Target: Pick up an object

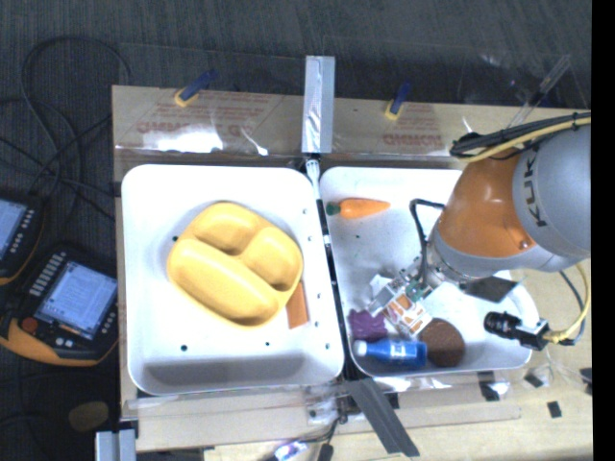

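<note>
Objects for picking lie in two white bins, and the right bin (480, 182) serves here as the landmark. Largest of all, well to its left in the neighbouring left bin (144, 257), is a big yellow lumpy thing (235, 262) with a thin orange piece (298, 305) tucked against its near edge.

Inside the right bin, the arm (504, 214) comes in over the far right side, and its gripper (415, 281) hangs low above a crowded heap at the bin's near left corner. Whether the jaws are apart or together I cannot tell; the wrist hides them.

That heap holds a brown rounded lump (443, 342), a blue bottle (394, 351) lying on its side, a purple item (365, 323) and a small white-and-orange packet (405, 315), all touching or just beside one another. An orange carrot (360, 207) lies alone at the bin's far left.

The risk, as I judge it, is the crowding: closing there could catch two things at once, or nudge the bottle so it rolls away. The packet looks thin and may slip free.
</note>
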Controlling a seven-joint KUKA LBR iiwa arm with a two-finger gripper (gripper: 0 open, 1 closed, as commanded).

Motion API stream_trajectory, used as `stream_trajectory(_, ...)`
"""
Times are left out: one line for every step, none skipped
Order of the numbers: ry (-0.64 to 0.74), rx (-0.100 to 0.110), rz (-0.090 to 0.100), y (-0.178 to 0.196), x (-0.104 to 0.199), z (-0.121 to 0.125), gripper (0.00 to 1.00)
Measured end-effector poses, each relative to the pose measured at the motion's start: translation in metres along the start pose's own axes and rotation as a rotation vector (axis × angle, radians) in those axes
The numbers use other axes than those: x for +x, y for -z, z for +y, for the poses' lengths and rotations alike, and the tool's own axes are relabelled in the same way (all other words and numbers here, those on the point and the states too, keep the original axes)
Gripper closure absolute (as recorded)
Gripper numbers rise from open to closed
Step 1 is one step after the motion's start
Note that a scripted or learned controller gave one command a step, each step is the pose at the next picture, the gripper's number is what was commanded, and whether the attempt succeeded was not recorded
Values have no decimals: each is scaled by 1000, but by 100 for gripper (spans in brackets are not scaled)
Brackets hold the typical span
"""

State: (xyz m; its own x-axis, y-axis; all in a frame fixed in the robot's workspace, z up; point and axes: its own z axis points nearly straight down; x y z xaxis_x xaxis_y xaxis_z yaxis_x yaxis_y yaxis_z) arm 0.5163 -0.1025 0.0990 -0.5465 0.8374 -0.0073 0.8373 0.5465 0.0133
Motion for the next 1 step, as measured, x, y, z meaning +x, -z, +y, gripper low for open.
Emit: stream_trajectory(-468,15,3,11,15,-28,100)
